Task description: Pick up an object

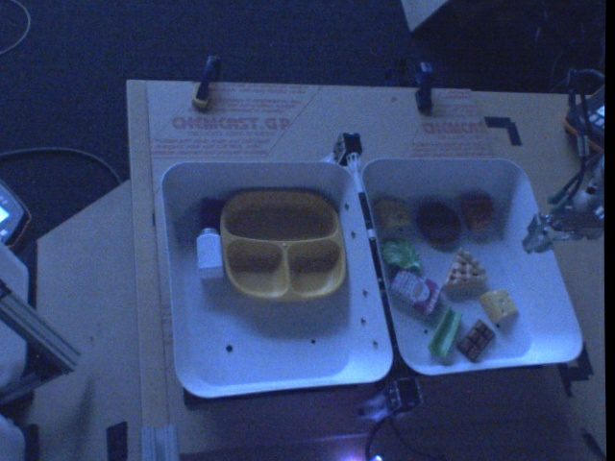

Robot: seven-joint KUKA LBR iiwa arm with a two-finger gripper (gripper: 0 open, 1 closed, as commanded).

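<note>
The right bin [538, 286] holds several toy foods. Along its back are a yellowish lump [391, 214], a dark round piece [439, 224] and a reddish piece [477, 209]. Below them lie a green leafy item [401, 254], a pink and white carton [415, 293], a wedge slice [466, 274], a cheese block [498, 306], a green stick [445, 334] and a chocolate square [476, 340]. My gripper [540, 235] hangs over the bin's right rim, to the right of the reddish piece and the wedge. The dim light hides its tips.
The left bin [192, 334] holds a yellow divided plate [282, 245] with a small white bottle [209, 253] at its left side. Two clamps [206, 80] [424, 84] sit on the bench's back edge. Equipment stands at the far left [19, 305].
</note>
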